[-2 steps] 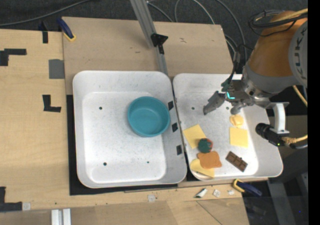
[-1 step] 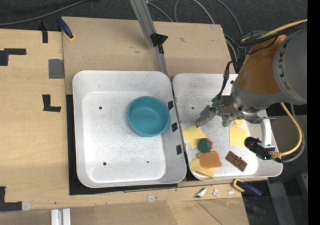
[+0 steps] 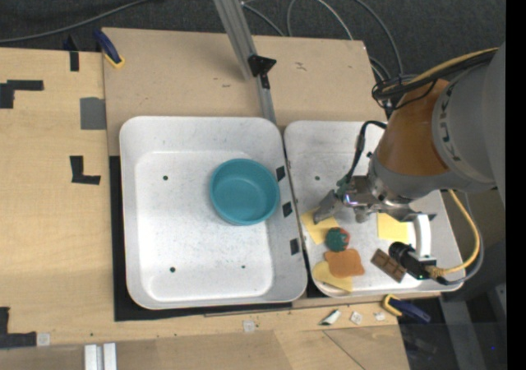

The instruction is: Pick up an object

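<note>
the wooden bench (image 3: 49, 196) carries a few black tape marks along its left side. the left bin (image 3: 148, 278) comes next, a shallow white tray with rounded corners, and a teal bowl (image 3: 243, 191) sits upright in it, toward its right wall and a little above the middle. a slanted metal pole (image 3: 234, 15) crosses the top of the view and ends near the seam between the two bins.

the right bin (image 3: 316, 146) touches the left one along that seam. its upper half is bare white, and the loose objects gather in its lower half. nearest the seam lies a flat yellow piece (image 3: 312, 231). just right of it is a small green ball (image 3: 337, 238) with a red patch on its side. below the ball is an orange-brown slab (image 3: 343, 262), which rests partly on a pale yellow piece (image 3: 331, 279) at the bin's lower edge. further right are a dark brown block (image 3: 383, 262) and, above it, a yellow square (image 3: 393, 228).

the gripper (image 3: 333, 205) hangs low over the right bin, just above the flat yellow piece and the green ball, with nothing visibly held. i cannot tell whether it is wide or narrow from this angle. the arm (image 3: 419, 146), with its orange band, reaches in from the right edge over the bin's right half.
</note>
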`<state>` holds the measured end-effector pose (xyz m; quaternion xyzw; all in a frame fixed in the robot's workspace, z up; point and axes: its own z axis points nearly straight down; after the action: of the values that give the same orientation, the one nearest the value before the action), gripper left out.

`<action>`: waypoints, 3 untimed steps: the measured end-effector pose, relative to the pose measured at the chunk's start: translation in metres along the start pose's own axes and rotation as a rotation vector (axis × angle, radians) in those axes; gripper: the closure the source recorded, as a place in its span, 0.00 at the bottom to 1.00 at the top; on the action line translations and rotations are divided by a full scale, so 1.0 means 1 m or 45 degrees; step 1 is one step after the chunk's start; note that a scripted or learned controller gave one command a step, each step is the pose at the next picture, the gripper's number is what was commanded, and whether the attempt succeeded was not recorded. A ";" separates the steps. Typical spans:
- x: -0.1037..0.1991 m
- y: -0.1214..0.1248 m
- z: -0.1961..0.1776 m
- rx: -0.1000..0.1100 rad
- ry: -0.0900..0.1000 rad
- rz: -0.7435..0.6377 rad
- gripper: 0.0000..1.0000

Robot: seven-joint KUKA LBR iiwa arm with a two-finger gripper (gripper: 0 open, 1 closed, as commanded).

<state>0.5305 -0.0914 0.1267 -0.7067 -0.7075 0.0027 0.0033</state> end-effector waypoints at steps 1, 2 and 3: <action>0.001 0.000 0.039 -0.009 -0.001 0.000 0.00; 0.001 0.000 0.028 -0.007 0.000 -0.002 1.00; -0.003 -0.009 -0.022 -0.013 -0.001 0.002 1.00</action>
<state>0.5219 -0.0947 0.1484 -0.7072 -0.7070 -0.0005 -0.0005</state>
